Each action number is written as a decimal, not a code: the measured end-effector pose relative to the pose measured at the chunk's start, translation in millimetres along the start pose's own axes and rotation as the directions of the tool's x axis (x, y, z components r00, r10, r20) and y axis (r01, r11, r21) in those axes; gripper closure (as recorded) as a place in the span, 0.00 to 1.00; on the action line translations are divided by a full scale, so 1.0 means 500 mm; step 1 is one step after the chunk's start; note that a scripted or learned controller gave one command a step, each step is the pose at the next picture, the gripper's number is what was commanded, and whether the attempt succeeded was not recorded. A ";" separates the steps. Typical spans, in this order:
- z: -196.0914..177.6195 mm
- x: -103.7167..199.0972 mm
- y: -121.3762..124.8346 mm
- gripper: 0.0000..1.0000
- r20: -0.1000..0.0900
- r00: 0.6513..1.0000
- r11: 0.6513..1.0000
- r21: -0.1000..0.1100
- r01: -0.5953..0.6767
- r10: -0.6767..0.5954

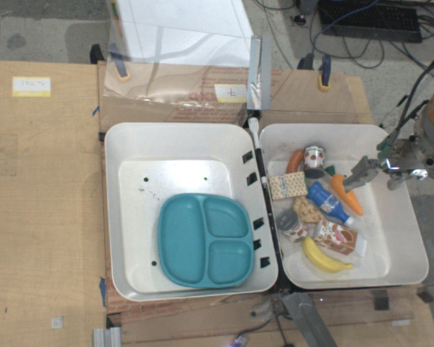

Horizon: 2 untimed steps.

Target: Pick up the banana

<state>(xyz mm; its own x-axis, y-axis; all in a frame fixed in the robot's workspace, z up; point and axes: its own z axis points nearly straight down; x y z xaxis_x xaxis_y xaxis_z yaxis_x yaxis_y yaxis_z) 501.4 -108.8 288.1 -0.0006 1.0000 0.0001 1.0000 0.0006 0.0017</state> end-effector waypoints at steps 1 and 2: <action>0.240 0.010 -0.058 0.00 0.000 1.000 1.000 0.001 0.028 -0.028; 0.358 0.044 -0.057 0.00 0.017 0.978 0.978 -0.024 0.206 -0.206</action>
<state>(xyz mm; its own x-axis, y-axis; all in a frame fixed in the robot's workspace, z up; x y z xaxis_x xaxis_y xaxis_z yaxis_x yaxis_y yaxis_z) 473.2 -86.7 109.2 -0.2062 0.9783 -0.0174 0.9781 0.2066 0.0259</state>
